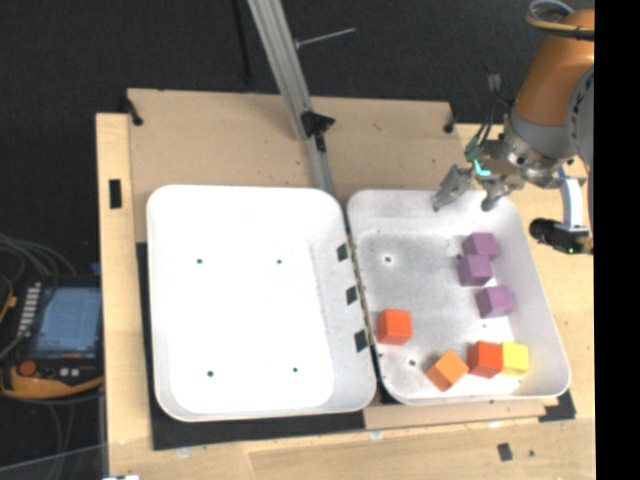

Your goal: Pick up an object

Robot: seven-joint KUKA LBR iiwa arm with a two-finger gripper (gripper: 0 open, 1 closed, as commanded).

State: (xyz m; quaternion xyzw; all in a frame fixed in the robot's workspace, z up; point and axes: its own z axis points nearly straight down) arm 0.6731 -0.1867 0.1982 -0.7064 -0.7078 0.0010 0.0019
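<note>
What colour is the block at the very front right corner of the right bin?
Yellow, seen in the camera view.

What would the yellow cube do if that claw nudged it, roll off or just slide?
The yellow cube has flat faces and sharp edges, so it would probably slide, not roll. It looks solid and stiff. It touches a red cube and sits near the bin's wall, so a push would likely shove both or jam it there.

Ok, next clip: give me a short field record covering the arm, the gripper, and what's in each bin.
arm: reaches in from the right, orange band above the wrist
gripper: fingers spread, nothing between them, over the far edge of the right bin
right bin contents: three purple blocks, three orange blocks, one yellow block
left bin: bare white floor with small dark dots
pick status: not yet done
</note>
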